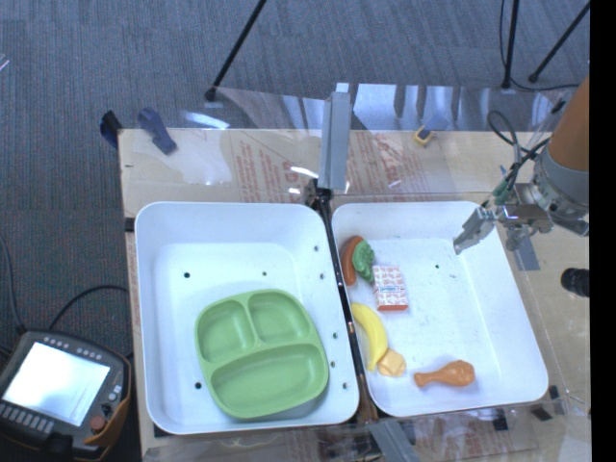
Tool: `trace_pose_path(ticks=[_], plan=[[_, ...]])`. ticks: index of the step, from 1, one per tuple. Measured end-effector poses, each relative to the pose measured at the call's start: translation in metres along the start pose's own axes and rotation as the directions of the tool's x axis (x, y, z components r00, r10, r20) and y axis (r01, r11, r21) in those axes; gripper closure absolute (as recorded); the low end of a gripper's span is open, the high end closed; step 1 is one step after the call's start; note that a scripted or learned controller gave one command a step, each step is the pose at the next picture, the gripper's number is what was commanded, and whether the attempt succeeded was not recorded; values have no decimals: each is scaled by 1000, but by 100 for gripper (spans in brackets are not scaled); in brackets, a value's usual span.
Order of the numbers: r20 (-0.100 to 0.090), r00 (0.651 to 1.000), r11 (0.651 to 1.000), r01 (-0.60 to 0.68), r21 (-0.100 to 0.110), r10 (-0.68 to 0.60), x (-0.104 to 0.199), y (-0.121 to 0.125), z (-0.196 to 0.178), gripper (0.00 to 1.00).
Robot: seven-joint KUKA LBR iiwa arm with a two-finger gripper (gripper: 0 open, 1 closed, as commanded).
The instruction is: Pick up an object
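Up by the right bin's [525, 325] far-right rim, the claw [499, 231] hangs spread open, holding nothing.

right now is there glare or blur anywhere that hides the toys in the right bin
In the camera view, glare streaks the clear sheet behind the bins, not the toys; the banana, drumstick and small carton in the right bin read sharp under even light with soft shadows; the pincer at the bin's far right corner is slightly soft.
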State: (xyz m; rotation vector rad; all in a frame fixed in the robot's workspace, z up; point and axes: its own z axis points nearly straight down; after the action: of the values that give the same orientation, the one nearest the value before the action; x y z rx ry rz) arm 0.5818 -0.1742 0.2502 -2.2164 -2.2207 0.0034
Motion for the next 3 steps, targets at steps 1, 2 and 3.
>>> trace_pose_path(ticks=[1, 2, 3], plan=[[-1, 986, 986, -166, 10, 166, 48, 38, 102, 0], [0, 900, 900, -435, 4, 435, 50, 17, 93, 0], [2, 906, 906, -423, 5, 423, 81, 61, 120, 0]])
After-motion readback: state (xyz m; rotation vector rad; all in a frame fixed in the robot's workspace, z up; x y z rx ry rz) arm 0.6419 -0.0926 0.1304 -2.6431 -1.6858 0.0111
